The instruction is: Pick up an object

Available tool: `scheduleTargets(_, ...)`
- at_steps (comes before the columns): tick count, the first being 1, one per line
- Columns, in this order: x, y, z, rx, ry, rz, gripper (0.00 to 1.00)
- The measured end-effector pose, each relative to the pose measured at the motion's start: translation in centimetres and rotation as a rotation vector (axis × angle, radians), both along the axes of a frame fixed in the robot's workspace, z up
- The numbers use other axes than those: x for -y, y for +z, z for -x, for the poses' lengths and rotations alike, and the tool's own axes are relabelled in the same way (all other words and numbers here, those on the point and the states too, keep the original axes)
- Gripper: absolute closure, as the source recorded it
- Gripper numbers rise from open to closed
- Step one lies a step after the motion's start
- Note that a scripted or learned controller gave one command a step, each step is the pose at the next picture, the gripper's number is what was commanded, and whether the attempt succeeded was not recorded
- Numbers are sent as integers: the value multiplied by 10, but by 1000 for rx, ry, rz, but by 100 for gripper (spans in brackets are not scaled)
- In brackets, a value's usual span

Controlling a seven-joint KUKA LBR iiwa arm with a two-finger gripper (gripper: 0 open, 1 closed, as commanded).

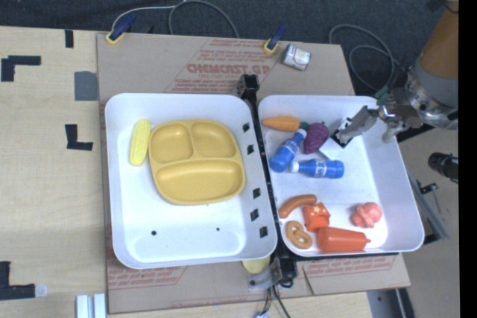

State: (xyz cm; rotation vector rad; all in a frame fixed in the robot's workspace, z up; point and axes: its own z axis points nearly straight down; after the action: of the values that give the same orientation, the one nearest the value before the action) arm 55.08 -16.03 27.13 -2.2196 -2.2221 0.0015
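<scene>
Seen from above at a slant, two shallow white bins sit side by side on a brown cardboard sheet laid over a pale wooden bench.

The left bin (123,182) holds a yellow divided plate (197,161) with three compartments, lying flat near the middle. Just beside the plate's left edge lies a toy corn cob (139,141), upright along the bin's length.

The right bin (395,182) holds a scatter of toy food. Near its top left corner lies a carrot (281,123). Below it, two blue bottles rest on their sides: one (286,153) slanted by the divider, the other (322,169) just to its right. A bunch of purple grapes (317,136) sits above them, touching the first bottle's cap end. Lower down are a sausage (297,204), a pretzel (298,235), a small red-orange piece (317,215), a larger orange-red piece (342,239), and a pink lump (366,214) near the right wall.

The grey arm with its orange band reaches in from the right. Its gripper (367,123) hangs over the upper right part of the right bin, with one dark finger (349,129) pointing toward the grapes and another angled nearer the rim. The fingers are spread apart with nothing between them.
</scene>
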Motion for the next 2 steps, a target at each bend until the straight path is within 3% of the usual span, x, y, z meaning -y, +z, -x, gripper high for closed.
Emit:
scheduleTargets(1, -19, -102, -46, 2, 2, 0, 0)
scheduleTargets(2, 4, -190, -39, 2, -1, 2, 0)
